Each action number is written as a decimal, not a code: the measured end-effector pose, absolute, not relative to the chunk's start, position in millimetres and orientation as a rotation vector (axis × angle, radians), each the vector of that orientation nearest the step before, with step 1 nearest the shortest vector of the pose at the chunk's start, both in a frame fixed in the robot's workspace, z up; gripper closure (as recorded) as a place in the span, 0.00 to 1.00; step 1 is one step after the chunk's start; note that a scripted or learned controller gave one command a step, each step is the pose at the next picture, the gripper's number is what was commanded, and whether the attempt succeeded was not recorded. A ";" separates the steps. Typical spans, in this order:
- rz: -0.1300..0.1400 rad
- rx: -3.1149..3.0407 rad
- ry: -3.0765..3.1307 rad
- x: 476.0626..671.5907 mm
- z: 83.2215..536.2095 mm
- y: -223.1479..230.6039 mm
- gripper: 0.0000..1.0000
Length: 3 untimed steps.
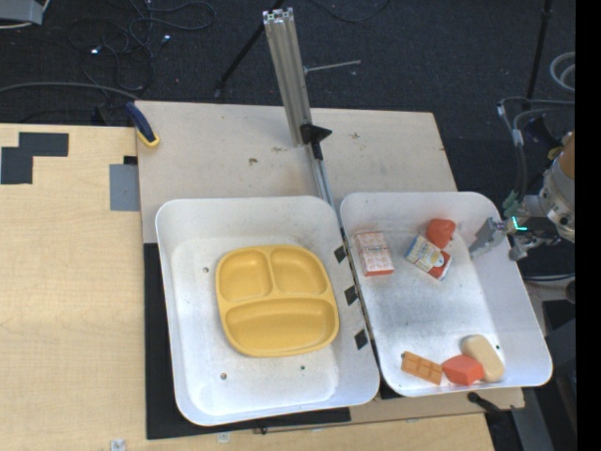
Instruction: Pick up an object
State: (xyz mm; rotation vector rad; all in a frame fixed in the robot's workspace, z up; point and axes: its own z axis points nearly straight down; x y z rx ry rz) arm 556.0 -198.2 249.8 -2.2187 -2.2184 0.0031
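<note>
Objects for picking lie in the right bin [507, 299], right of centre in the frame; we note them after the left side.

Far left: a pale wooden board [66, 280] with dark rectangular patches fills the left edge. Next, the left bin [188, 365], white and shallow, in the lower middle. A yellow divided plate [277, 299] with three compartments lies flat in it.

Top centre: a metal post [286, 73] rises from the grey bench [376, 148], slanting toward the upper left.

Right bin, left to right. In its upper part, a small pink-and-white carton [375, 253] lies near the bin's left wall. Well apart to its right, a white carton with red and blue print [428, 256], tilted, touches a red rounded piece [440, 230] just above it. Along the lower edge: an orange waffle-like bar [422, 368], then a red piece [462, 370] touching a tan oval piece [484, 357] at its upper right.

Right edge, mid-height: the gripper [488, 236] sits over the bin's upper right rim, nothing between its fingers that we can see. Whether they are spread or pressed together, we cannot tell.
</note>
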 end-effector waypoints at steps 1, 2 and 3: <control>0.002 -2.220 -2.220 556.4 250.5 -198.3 0.00; 0.006 -2.217 -2.216 555.1 203.4 -190.0 0.00; 0.007 -2.215 -2.215 555.4 138.6 -187.4 0.00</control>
